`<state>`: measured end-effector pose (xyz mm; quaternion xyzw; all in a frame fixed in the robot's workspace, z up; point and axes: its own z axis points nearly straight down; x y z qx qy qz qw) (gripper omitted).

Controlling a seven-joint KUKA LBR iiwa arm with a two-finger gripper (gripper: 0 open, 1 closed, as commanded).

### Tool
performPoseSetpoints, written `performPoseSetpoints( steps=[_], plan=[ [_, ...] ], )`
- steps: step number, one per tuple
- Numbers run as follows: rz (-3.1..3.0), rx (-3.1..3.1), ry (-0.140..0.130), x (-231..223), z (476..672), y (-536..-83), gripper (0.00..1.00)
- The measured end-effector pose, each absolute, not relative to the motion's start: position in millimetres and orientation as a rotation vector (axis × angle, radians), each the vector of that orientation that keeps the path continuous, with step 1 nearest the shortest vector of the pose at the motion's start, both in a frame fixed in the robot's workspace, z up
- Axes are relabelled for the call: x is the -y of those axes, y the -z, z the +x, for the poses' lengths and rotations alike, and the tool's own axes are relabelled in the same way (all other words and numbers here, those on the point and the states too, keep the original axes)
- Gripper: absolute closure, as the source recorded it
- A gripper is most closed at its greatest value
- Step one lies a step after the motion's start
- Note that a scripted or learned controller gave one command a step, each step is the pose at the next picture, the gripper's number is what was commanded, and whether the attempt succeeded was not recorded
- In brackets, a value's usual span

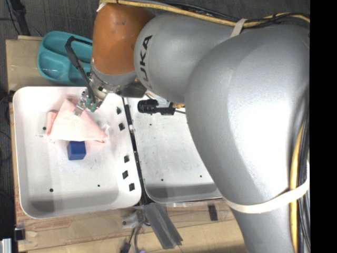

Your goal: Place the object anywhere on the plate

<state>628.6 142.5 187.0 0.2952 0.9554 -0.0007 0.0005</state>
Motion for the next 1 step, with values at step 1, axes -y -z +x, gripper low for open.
performPoseSetpoints(
  steps=[1],
  plan=[
    [0.365,-3.117,-0.001,-181.5,612.8,-249.6,1.00]
  ],
)
